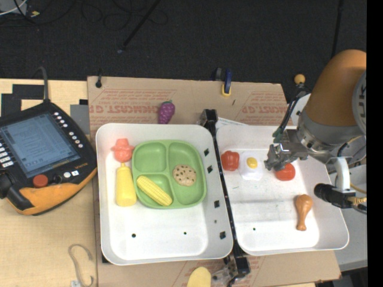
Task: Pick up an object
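So the gripper (276, 158) was sitting low over the right bin (335, 235), toward its back half, arm coming in from the right. Couldn't tell whether it was apart or together, it was just a dark lump from this angle. A red tomato (286, 172) was touching it on the near-right side, partly tucked under, but nothing showed it actually clamped. Just to the gripper's left sat a fried egg (252, 163), and a bit further left a red pepper (230, 159), which was close to the dark divider where the two bins meet. The drumstick (303, 210) lay well in front of the gripper, nearer the front rim. Most of the open floor in that bin was the front-left stretch.

Far left of the gripper, the left bin (155, 241) held a green plate (197, 190) with a cookie (184, 174) and corn (154, 190), plus a yellow bottle (124, 185) and a pink toy (122, 150) by its left wall.
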`<state>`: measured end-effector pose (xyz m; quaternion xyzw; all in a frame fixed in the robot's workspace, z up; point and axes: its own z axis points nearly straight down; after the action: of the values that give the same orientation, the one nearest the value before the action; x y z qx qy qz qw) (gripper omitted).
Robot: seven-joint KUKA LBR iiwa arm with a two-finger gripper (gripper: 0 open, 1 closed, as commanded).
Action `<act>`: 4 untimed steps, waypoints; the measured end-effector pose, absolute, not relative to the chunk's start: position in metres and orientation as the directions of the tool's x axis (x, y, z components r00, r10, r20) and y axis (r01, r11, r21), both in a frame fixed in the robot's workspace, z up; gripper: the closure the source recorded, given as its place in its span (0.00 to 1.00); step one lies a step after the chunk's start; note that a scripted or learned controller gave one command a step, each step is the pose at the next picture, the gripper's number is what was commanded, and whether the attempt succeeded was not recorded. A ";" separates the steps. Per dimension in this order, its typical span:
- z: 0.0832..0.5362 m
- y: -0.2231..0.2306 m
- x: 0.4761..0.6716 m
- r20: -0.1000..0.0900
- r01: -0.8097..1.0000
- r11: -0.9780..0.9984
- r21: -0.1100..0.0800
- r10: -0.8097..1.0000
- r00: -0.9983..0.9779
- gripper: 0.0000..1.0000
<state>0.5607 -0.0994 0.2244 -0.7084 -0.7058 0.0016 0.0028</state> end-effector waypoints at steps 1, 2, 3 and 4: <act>0.235 -0.063 0.525 0.002 1.000 0.001 -0.005 1.000 -0.001 1.00; 0.220 -0.026 0.493 0.002 1.000 0.001 -0.007 1.000 -0.001 1.00; 0.226 -0.012 0.475 0.002 1.000 0.000 -0.005 1.000 0.000 1.00; 0.221 -0.013 0.483 0.000 1.000 0.000 -0.003 1.000 0.000 1.00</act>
<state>0.4832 -0.0132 0.2209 -0.7070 -0.7072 0.0011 0.0013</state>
